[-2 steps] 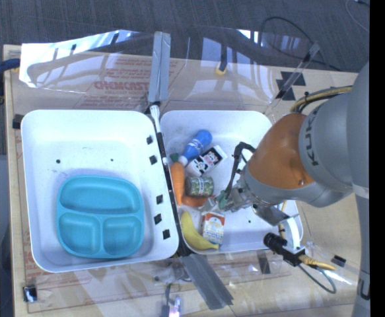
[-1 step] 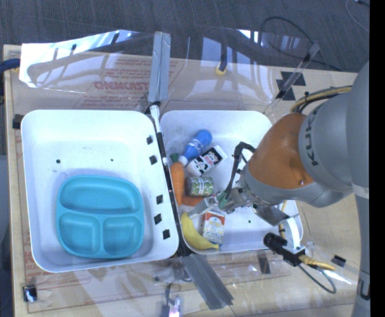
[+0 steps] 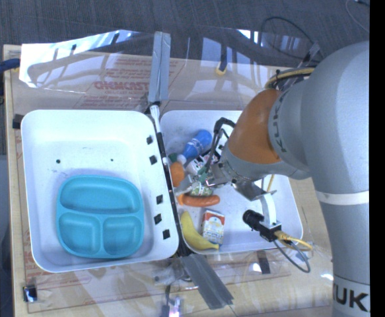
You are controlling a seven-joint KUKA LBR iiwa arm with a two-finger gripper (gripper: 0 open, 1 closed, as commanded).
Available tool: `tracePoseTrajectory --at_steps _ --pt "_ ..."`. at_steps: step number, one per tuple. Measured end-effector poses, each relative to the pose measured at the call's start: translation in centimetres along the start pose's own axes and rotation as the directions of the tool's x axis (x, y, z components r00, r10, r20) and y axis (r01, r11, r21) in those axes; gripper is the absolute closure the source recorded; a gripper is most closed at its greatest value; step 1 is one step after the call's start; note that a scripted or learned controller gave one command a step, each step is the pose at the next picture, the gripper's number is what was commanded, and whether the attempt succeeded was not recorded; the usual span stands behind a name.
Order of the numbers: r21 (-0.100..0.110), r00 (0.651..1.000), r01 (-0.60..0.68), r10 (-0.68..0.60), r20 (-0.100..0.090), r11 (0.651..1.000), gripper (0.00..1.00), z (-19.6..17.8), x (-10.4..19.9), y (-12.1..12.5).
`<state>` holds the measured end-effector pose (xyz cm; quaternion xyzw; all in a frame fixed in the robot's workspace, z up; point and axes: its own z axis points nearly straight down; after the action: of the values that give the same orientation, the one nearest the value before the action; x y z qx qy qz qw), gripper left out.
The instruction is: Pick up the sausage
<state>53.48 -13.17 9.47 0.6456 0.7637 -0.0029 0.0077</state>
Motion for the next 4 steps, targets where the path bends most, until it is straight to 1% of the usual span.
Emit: tracePoseTrajectory --at_steps 1,2,3,4 --pt "0.0 1.0 0.007 -0.007 -0.007 1.0 1.0 -1.1 0.3 0.2" --pt "0.0 1.0 0.006 -0.006 -0.004 1.0 0.0 -1.2 0.2 0.1" --pt "0.007 0.994 -0.104 0.104 -0.016 0.995 0.0 0.2 -3.9 -5.2" --pt "0.009 0.886 -0.463 0.463 -0.005 0.886 0.0 0.2 0.1 0.6"
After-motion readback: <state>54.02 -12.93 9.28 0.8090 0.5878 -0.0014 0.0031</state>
